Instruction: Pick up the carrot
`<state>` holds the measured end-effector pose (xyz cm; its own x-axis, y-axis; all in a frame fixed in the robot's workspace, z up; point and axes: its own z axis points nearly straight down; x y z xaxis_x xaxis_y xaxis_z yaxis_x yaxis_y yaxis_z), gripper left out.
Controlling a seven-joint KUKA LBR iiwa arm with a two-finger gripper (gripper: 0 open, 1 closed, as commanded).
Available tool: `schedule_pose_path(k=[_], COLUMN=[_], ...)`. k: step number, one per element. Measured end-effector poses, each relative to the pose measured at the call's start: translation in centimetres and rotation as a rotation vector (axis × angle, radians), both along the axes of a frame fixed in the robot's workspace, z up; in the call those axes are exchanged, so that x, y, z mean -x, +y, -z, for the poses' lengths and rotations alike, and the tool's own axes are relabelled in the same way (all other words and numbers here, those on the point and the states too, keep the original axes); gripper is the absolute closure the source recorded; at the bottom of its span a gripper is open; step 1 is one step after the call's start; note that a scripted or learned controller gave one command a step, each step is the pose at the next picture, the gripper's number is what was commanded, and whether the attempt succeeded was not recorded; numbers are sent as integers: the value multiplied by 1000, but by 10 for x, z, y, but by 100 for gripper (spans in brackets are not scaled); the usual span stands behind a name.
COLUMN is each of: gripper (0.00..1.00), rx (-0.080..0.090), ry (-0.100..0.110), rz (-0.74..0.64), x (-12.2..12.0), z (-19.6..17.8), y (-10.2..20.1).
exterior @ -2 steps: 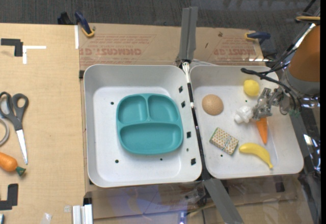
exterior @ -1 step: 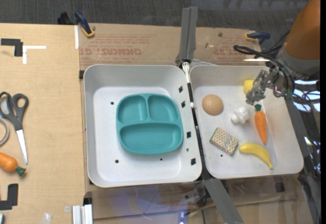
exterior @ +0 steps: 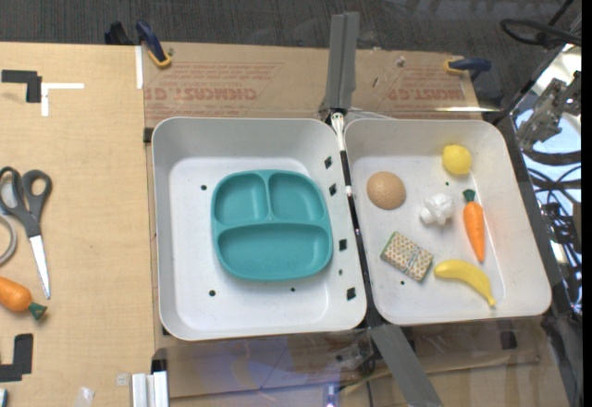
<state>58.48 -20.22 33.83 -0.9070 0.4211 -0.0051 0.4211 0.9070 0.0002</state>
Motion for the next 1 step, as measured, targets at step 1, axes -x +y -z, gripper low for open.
schedule_pose_path(k=[1], gripper=[100], rx=[0], ry=[2], rz=[-187], x=[41], z=[-5], y=[-20])
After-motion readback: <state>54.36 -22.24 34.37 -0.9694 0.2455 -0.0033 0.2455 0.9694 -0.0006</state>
